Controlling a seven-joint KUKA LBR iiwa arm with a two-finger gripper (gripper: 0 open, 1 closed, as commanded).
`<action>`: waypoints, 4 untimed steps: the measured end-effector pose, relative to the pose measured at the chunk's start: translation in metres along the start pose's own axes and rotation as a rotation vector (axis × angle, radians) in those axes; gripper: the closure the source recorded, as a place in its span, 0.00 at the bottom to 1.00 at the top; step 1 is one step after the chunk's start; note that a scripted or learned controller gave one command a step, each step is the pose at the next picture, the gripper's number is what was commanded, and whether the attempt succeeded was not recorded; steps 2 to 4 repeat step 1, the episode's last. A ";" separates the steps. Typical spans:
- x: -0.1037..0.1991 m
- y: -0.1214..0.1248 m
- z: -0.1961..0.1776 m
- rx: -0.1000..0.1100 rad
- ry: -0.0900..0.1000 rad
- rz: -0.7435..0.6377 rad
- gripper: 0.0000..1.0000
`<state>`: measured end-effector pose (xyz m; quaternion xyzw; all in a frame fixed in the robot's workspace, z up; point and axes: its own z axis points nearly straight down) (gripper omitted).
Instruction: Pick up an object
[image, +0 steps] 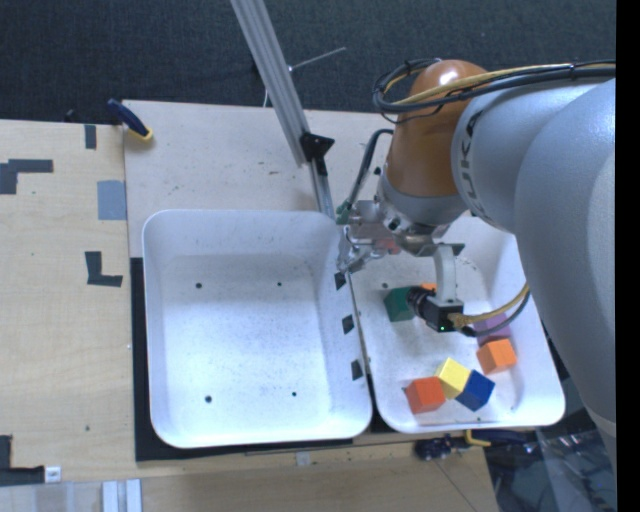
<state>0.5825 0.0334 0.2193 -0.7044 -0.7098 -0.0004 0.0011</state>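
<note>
The right bin (540, 400) holds several blocks. A green block (399, 303) lies near its middle. A red-orange cube (425, 394), a yellow cube (453, 376) and a blue cube (477, 391) cluster at its front. An orange cube (497, 354) sits just right of them. My gripper (352, 252) hangs low over the far left corner of the right bin, close to the wall shared by the two bins. It is up and left of the green block and apart from it. Nothing shows in its grasp.
The left bin (160, 300) stands beside the right one, their rims meeting at a divider (350, 330). A slanted metal rail (285, 100) comes down to the bins' far edge. A blue and yellow clamp (130, 118) lies on the bench at the far left.
</note>
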 end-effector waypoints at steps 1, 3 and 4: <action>0.047 0.019 -0.003 0.000 0.000 0.001 1.00; 0.047 0.019 -0.003 0.000 0.000 0.001 1.00; 0.047 0.019 -0.003 0.000 0.000 0.001 1.00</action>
